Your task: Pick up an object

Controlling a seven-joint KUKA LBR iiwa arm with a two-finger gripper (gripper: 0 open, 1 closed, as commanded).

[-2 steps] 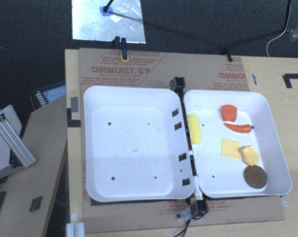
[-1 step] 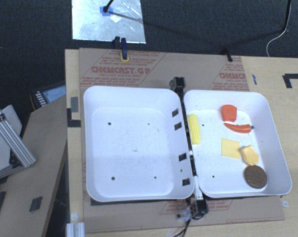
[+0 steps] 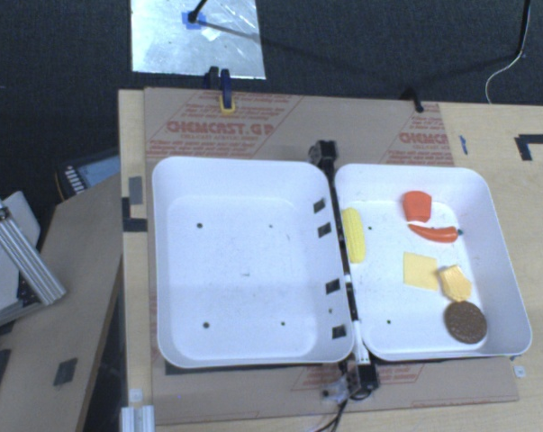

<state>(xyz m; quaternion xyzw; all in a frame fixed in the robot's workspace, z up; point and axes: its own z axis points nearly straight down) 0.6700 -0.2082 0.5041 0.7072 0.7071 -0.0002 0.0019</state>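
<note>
Judging by looks, we take the small plastic play-food pieces in the right white bin (image 3: 501, 232) for light, stiff and slick: yellow corn cob (image 3: 353, 234) by the left wall, orange chunk (image 3: 417, 205), red chilli (image 3: 434, 233), flat yellow slab (image 3: 420, 270), brown disc (image 3: 466, 321). Corn's mid-length offers the best hold. Left white bin (image 3: 176, 331) adjoins; tan desk (image 3: 91, 241), dark floor around. End effector state: cannot tell.

cam: fixed overhead | slanted down | mid-range | covers both bins: left bin (image 3: 163, 268) + right bin (image 3: 501, 241)
</note>
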